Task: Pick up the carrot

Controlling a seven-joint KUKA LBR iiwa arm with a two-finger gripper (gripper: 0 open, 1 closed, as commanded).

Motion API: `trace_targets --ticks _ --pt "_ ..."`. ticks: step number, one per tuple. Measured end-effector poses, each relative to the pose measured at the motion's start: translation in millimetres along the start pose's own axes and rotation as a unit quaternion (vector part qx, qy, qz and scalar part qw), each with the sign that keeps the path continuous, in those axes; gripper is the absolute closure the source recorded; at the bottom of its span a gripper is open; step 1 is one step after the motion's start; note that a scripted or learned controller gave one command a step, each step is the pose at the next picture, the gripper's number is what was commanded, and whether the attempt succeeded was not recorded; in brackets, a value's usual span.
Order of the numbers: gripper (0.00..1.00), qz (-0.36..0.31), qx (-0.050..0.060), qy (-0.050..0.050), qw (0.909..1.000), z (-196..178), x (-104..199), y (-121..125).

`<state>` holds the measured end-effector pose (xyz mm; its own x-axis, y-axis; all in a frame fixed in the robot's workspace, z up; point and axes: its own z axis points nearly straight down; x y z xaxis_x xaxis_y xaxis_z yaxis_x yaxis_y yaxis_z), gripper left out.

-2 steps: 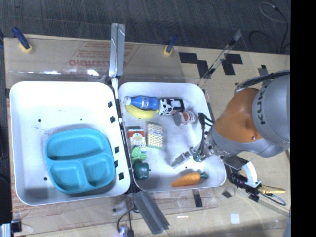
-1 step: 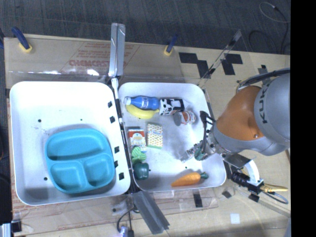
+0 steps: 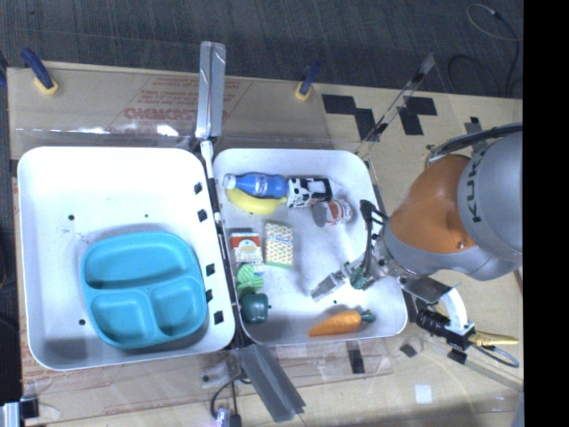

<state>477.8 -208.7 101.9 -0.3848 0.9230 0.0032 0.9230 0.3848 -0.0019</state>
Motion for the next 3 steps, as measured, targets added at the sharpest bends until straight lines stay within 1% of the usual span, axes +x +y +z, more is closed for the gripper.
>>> trace_targets --ticks 1,2,3 --pt "0.00 -0.018 0.000 0.000 0.9998 9.7 -0.1 -0.5" --pt "1.00 -0.020 0.000 0.000 0.9998 -0.2 0.3 0.4" --pt "0.00 -0.020 0.000 0.000 0.9998 -0.2 0.2 0.3"
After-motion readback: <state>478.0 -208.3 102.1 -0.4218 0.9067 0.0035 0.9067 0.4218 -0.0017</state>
